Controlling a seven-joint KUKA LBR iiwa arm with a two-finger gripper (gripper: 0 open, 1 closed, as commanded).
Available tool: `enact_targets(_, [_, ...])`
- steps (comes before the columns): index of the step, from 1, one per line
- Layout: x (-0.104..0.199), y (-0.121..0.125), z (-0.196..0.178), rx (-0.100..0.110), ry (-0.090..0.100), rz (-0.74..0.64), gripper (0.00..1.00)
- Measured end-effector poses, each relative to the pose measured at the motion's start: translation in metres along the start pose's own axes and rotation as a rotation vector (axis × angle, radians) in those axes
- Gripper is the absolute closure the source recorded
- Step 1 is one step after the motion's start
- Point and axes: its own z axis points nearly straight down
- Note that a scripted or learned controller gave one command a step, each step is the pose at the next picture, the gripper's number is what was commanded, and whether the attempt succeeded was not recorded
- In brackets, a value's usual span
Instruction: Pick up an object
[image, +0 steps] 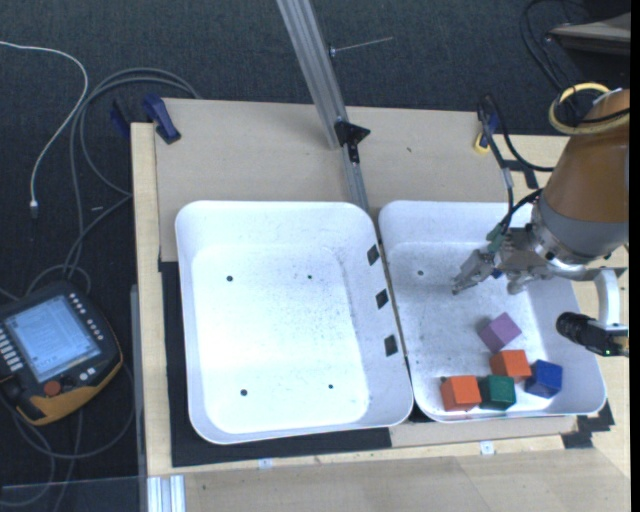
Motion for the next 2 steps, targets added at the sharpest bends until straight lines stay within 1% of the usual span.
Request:
enact_targets(1, [0.040,0.004,0.005,0.003,0.002,-0.004,0.00])
enact_targets(2, [-0.057,-0.001,0.084,0.009,-0.002,0.008,0.00])
